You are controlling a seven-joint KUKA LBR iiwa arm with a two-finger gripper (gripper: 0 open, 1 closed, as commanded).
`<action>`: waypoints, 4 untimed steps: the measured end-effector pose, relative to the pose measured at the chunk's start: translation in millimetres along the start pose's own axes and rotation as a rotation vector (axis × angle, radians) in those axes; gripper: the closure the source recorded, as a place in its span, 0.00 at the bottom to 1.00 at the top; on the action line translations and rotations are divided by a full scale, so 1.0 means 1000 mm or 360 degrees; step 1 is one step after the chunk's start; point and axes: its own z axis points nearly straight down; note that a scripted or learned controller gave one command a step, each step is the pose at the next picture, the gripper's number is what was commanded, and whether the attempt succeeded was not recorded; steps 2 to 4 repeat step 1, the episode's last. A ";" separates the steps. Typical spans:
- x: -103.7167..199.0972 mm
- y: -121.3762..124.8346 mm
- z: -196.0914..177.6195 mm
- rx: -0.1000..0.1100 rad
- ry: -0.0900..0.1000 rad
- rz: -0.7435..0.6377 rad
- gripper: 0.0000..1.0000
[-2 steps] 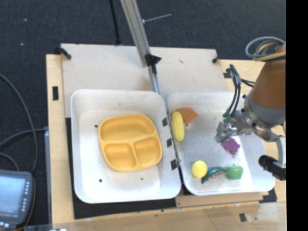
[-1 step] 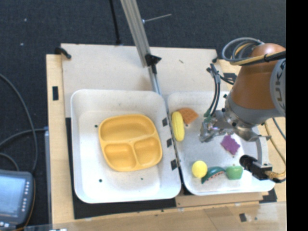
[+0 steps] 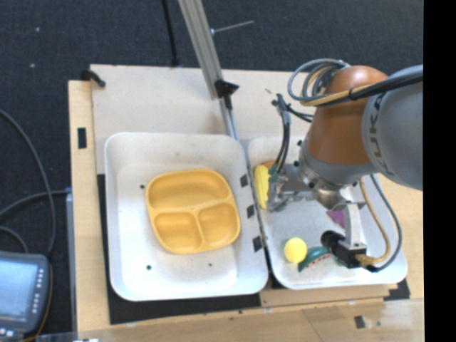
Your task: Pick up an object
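My gripper hangs low over the left part of the right bin, under the arm's orange band. Just to its left, a long yellow object lies against the bin's left wall, close to the gripper or touching it. A yellow ball rests near the bin's front, and a green object lies right beside it. Part of a purple object peeks out from under the wrist.
The left bin holds a yellow divided plate at its middle. A slanted metal post rises behind the bins, and its foot stands by the gap between them. The arm covers the back of the right bin.
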 end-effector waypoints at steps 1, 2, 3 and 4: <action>0.046 0.001 -0.008 -0.0003 0.0001 -0.0002 1.00; 0.046 0.001 -0.008 -0.0003 0.0001 -0.0002 1.00; 0.046 0.001 -0.008 -0.0003 0.0001 -0.0002 1.00; 0.046 0.001 -0.008 -0.0003 0.0001 -0.0002 1.00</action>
